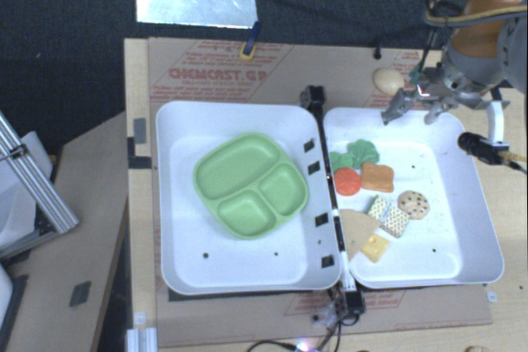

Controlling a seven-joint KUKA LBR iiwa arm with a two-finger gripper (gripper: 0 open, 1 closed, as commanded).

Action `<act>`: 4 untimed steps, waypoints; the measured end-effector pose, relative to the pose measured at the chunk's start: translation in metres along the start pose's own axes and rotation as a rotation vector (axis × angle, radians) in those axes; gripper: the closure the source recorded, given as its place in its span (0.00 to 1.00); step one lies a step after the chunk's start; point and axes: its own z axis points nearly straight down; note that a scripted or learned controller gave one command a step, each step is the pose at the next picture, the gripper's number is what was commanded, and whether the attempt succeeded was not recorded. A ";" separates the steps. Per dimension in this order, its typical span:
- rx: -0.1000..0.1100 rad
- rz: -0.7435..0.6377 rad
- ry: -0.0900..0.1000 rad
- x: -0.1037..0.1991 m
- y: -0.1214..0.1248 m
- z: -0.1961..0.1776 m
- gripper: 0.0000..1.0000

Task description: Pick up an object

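Your gripper [412,105] hangs at the upper right of the frame over the right bin's [470,202] far rim, fingers spread and holding nothing, while the toy food cluster [378,198] lies below and left of it, toward the frame's centre.

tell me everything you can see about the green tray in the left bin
The green tray is pale green, smooth and plastic-looking, with rounded corners and three compartments: one large one along its far side and two smaller ones nearer the camera. It lies flat and right side up, turned at an angle, near the middle of the left bin. Nothing sits in its compartments, and it touches only the bin floor.
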 end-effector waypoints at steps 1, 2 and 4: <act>0.002 0.004 0.000 -0.006 0.003 0.059 0.00; 0.001 0.002 0.000 -0.006 0.003 0.111 0.00; -0.010 0.002 -0.002 -0.005 0.007 0.030 1.00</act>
